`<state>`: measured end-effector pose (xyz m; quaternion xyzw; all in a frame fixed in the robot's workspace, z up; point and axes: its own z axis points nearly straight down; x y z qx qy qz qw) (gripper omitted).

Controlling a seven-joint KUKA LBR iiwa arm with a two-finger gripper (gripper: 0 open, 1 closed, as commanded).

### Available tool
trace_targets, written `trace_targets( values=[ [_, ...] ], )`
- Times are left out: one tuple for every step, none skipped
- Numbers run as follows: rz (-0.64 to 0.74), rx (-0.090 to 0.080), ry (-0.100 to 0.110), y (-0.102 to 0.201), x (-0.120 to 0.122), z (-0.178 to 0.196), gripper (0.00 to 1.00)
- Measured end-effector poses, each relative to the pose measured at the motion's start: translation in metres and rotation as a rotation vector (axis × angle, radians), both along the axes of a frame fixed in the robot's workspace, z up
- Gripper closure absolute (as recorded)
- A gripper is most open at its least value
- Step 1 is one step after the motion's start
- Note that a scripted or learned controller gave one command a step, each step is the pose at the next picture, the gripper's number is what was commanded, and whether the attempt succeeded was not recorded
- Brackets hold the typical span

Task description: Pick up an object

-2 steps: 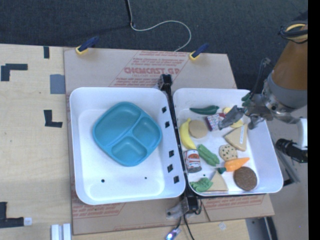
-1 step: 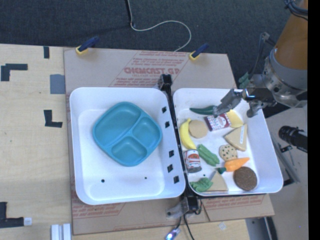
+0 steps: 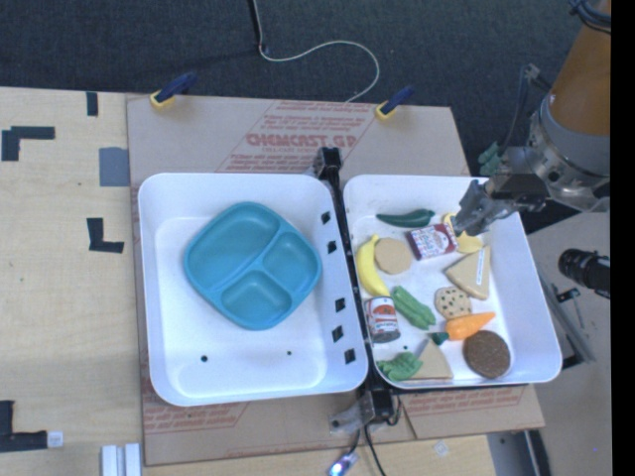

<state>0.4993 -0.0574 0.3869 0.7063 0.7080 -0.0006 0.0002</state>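
My gripper [image 3: 474, 213] hangs over the upper right part of the right bin [image 3: 526, 296], just above a small yellow piece [image 3: 469, 242] and beside a red-labelled packet [image 3: 431, 241]. The fingers point down and left; nothing shows between them. Toy food lies below in the bin: a green pepper [image 3: 405, 217], a banana [image 3: 370, 268], a round tan cookie [image 3: 393, 256], a cheese wedge [image 3: 470, 272], a carrot [image 3: 466, 326], a brown patty [image 3: 487, 353], a small can [image 3: 383, 318].
The left bin [image 3: 169, 365] holds a blue divided plate [image 3: 252, 264]. A black divider [image 3: 340, 256] runs between the bins. A green pickle [image 3: 413, 306], a chip cookie [image 3: 451, 300] and a sandwich slice [image 3: 429, 365] lie low in the right bin.
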Motion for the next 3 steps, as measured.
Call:
trace_targets(
  values=[
    [0.001,0.002,0.007,0.042,0.005,-0.082,1.00],
    [0.002,0.002,0.008,0.087,-0.007,-0.142,1.00],
    [0.003,0.003,-0.006,0.110,-0.016,-0.051,1.00]
  ],
)
